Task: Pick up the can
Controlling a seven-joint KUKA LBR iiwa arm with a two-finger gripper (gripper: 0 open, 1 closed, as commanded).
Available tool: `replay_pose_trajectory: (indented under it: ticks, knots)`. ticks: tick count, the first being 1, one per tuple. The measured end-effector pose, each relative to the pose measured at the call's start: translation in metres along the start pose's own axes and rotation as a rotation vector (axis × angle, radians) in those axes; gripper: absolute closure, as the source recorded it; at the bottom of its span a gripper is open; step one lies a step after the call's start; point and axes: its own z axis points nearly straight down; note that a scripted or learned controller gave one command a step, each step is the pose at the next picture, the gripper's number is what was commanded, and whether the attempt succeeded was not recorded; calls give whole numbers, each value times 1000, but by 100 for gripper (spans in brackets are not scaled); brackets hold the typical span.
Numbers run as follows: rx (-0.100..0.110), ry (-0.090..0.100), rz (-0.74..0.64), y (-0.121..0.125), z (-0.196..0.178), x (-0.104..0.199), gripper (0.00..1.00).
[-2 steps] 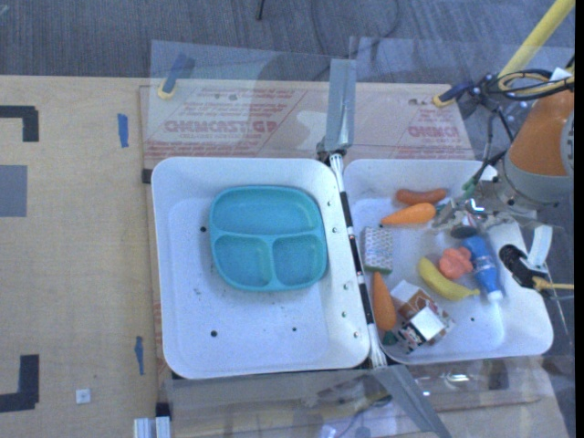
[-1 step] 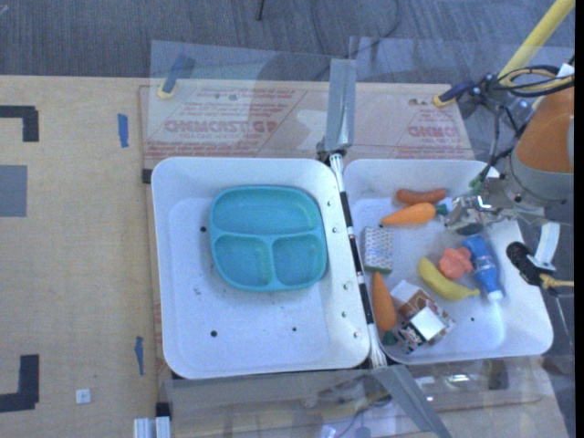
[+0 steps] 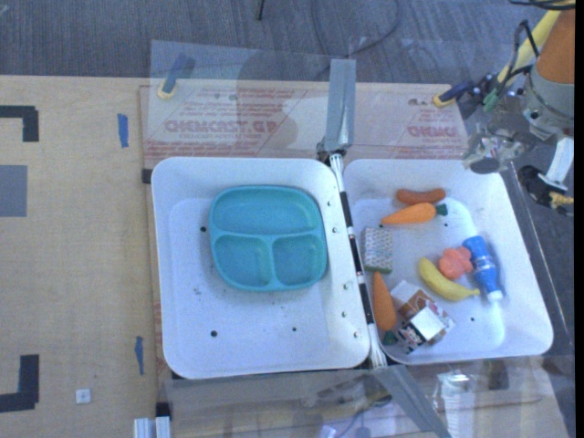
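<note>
Across the wooden bench [image 3: 73, 245], two shallow white bins side by side: left bin [image 3: 182, 336] bearing a teal divided plate [image 3: 268, 237], right bin [image 3: 520, 327] holding a scatter of small things. At upper right, the arm [image 3: 555, 62], with the gripper [image 3: 486, 151] poised over the far right corner of the right bin, well apart from everything inside it; claw apart or together, impossible to tell from here. Approach step, by the look of it: nothing grasped, nothing lifted. Likeliest can [image 3: 378, 249]: the grey speckled piece close against that bin's left wall, between an upper carrot [image 3: 411, 214] and a lower carrot [image 3: 383, 304], though not certain at this size. Further right, a banana [image 3: 445, 281] and a blue bottle [image 3: 482, 265]. Next, probably: travel across the bin toward its left wall, line up above the can, then descend with care for the wall just beside it and the lower carrot near its end.
</note>
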Motion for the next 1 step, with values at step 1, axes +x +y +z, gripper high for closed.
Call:
replay_pose_trajectory:
  ticks: [1]
  knots:
    - [3,2,-245,-10,39,51,100]
